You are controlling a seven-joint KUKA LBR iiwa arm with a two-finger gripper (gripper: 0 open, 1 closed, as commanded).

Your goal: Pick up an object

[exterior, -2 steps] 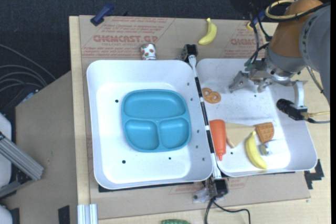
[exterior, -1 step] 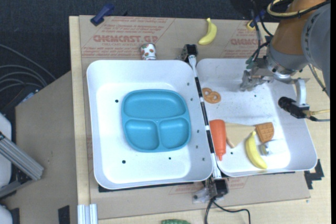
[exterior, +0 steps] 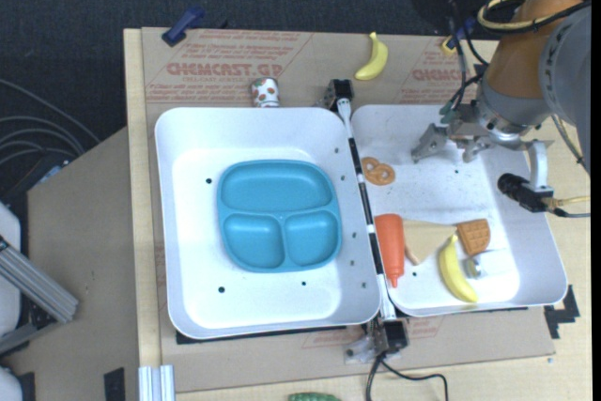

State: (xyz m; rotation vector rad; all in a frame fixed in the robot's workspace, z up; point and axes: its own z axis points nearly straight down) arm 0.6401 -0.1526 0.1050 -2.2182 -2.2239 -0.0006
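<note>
The right bin [exterior: 547, 260] holds a brown pretzel [exterior: 377, 171] near its left wall. An orange carrot-like piece [exterior: 390, 247], a pale yellow slice [exterior: 424, 242], a yellow banana [exterior: 455, 272] and a brown waffle piece [exterior: 473, 237] lie toward its front. My gripper [exterior: 449, 148] hangs low over the back of this bin, to the right of the pretzel. Its two fingers are spread open with nothing between them.
The left bin [exterior: 188, 296] carries a blue compartment plate [exterior: 278, 213]. Behind the bins on the board lie a second banana [exterior: 373, 59], a small spotted toy [exterior: 266, 91] and a blue object [exterior: 183, 26]. A black cable end [exterior: 518, 189] hangs beside the wrist.
</note>
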